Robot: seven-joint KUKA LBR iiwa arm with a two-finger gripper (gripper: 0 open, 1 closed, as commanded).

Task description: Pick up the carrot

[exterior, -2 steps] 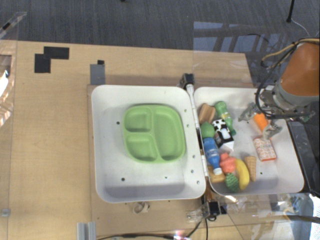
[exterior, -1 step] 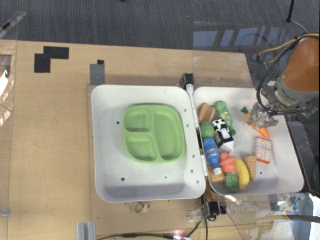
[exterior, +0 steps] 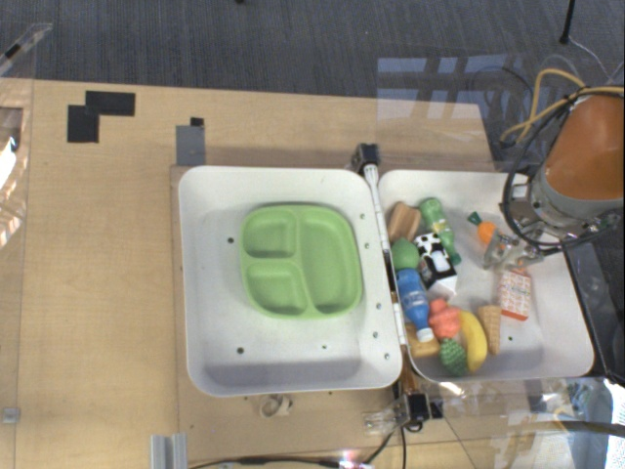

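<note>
Nearest the camera, in the right bin [exterior: 562, 360], toys lie packed together — a banana [exterior: 474, 340], an ice-cream cone [exterior: 489, 326], a blue bottle [exterior: 412, 303]. Beyond them the gripper [exterior: 504, 250] hangs low over bare bin floor; whether it is spread or clenched cannot be told. The small orange carrot [exterior: 484, 231] lies just beyond it, green top toward the far wall. Likely risk — the fingertips nudge the light carrot aside. The green plate [exterior: 298, 260] sits in the left bin [exterior: 210, 360].

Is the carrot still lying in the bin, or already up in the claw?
In the bin. The carrot lies on the right bin's white floor, just left of the claw, not between its fingers.
</note>
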